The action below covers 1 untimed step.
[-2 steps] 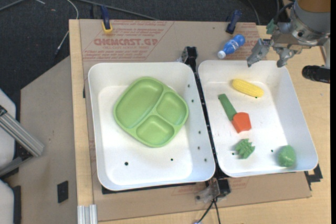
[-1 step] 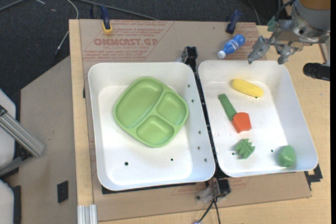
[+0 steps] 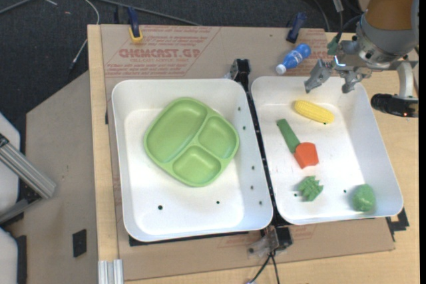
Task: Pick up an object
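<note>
The right bin [image 3: 379,143] holds a yellow corn cob [image 3: 313,111] near its back, a toy carrot [image 3: 297,143] with a green stem and orange tip in the middle, a small green leafy piece [image 3: 309,188] toward the front, and a green round vegetable [image 3: 363,197] at the front right corner. My gripper [image 3: 331,79] hangs above the bin's back edge, just behind the corn. It is open, its two fingers spread apart with nothing between them.
The left bin [image 3: 126,143] holds a green divided plate [image 3: 192,140]. A small blue and white bottle [image 3: 293,58] lies on the cardboard behind the right bin. Clamps sit at the back edge and between the bins.
</note>
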{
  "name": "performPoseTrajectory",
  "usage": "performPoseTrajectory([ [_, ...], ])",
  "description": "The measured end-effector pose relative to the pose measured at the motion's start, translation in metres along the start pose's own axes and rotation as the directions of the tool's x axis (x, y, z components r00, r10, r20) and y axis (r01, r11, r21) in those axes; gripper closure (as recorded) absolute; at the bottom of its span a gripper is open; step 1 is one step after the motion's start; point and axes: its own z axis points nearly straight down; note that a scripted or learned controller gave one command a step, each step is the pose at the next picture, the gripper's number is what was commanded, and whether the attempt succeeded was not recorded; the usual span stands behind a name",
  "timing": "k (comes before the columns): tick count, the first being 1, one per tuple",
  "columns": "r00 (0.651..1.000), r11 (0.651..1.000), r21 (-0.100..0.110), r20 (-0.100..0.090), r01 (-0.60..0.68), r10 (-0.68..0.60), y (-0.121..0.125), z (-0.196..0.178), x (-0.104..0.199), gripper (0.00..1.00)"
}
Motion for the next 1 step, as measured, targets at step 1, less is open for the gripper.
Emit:
performPoseTrajectory([
  [1, 1.000, 1.000, 0.002, 0.000, -0.001, 0.001, -0.0091, 0.0562, -0.0044, 0.00],
])
